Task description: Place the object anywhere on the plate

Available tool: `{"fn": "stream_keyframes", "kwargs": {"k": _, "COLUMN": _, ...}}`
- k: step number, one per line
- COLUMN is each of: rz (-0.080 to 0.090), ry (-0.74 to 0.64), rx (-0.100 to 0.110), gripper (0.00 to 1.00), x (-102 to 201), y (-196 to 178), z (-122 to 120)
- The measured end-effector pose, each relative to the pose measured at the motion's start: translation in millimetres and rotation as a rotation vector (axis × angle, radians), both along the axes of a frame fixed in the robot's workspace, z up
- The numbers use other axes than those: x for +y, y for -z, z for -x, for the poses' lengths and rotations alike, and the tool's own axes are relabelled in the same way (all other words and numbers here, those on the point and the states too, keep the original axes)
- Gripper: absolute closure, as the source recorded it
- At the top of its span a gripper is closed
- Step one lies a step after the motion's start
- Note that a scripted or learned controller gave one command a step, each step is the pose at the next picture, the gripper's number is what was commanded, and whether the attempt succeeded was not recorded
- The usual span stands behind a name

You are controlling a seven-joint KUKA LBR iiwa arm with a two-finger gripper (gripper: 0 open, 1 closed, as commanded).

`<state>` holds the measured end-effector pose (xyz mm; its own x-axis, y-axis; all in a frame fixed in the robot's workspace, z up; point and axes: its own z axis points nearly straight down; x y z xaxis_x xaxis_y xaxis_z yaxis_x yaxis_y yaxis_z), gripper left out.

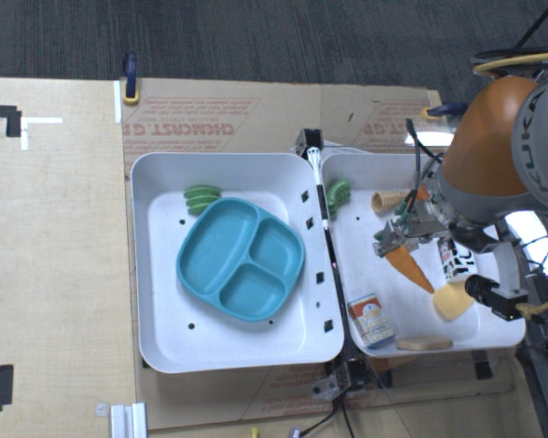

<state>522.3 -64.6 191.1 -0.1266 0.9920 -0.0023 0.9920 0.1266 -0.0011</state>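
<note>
Cardboard (192, 117) under bins, print mirrored, unreadable.

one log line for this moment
gripper over right bin, at carrot | plate in left bin

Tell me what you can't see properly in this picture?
- Hand: small and tangled with cables in the camera view; open or shut is unclear.
- Carrot: top end hidden under the hand.
- Green thing: partly behind the blue plate.
- Small box: label too small to read.
</note>
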Motion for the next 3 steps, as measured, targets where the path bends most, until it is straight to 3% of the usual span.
{"fn": "stream_keyframes", "kwargs": {"k": 1, "rz": 0.0, "ry": 0.011, "rx": -0.002, "gripper": 1.0, "x": 74.6, "y": -58.3, "z": -3.2}}
{"fn": "stream_keyframes", "kwargs": {"k": 2, "rz": 0.002, "ry": 0.144, "rx": 0.001, "gripper": 1.0, "x": 123.1, "y": 1.0, "z": -62.9}}
{"fn": "stream_keyframes", "kwargs": {"k": 3, "rz": 0.002, "ry": 0.143, "rx": 0.001, "gripper": 0.0, "x": 122.9, "y": 0.8, "z": -63.1}}
